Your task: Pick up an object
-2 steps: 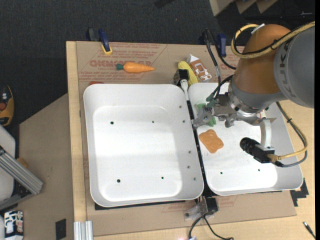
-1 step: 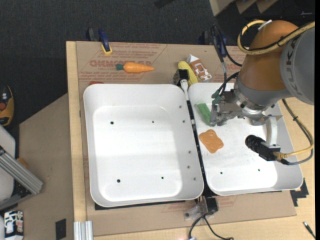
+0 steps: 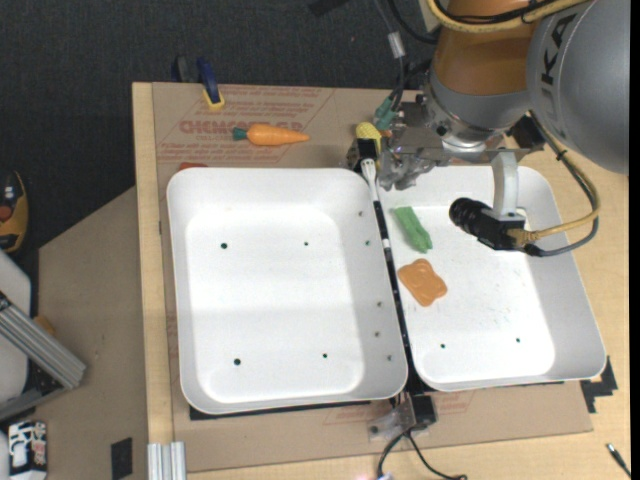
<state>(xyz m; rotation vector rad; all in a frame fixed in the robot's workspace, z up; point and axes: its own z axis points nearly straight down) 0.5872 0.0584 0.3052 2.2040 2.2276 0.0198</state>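
- Up at the far inner corner of the right bin (image 3: 560, 298), the gripper (image 3: 405, 163) is seen low over the rim; whether it is spread or closed cannot be told.
- No object is seen held in it.
- Just below it, a green flat piece (image 3: 411, 227) is laid slantwise on the bin floor.
- An orange, rounded, soft-looking piece (image 3: 423, 282) is found nearer the front, close to the divide.
- A black cylindrical part (image 3: 480, 223) with a cable is hung beside the wrist over the same bin.
- The left bin (image 3: 200, 298) is set touching the right one.
- Beyond it, a toy carrot (image 3: 272, 136) and a blue-and-yellow clamp (image 3: 210, 85) are laid on the cardboard (image 3: 150, 218).
- The arm's upper part is cut off by the frame.
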